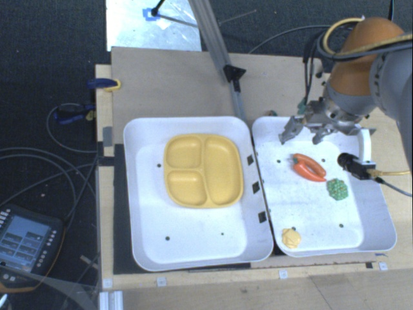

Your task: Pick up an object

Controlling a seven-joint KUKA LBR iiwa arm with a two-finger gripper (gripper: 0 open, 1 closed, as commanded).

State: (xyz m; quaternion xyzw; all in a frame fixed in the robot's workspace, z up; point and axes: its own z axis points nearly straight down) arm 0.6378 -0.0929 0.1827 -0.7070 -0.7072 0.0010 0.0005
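**Tool poised above the right bin, nothing gripped**

A tan worktop [168, 82] on dark carpet carries 2 shallow white bins side by side. In the right bin [361, 234] lie 3 candidates for the pick: an orange-red pepper-like object [309, 167] near the middle, a small green bumpy piece [337, 189] just beside it toward the right, and a pale yellow item [291, 238] apart from both in the near left corner. The tool [303, 133] hangs over the far part of this bin, its 2 fingers spread open with nothing between them, close to the pepper-like object but not touching it. The grey arm with its orange band [361, 50] reaches in from the right. The left bin [145, 237] holds a yellow divided plate [204, 170], well apart from the tool.

The nearest target looks to be the orange-red piece. It lies slantwise and low, so a descent that is off-centre could nudge it aside or pinch only one end, letting it slip free on the lift. Its closeness to the green piece also risks a finger landing on both.
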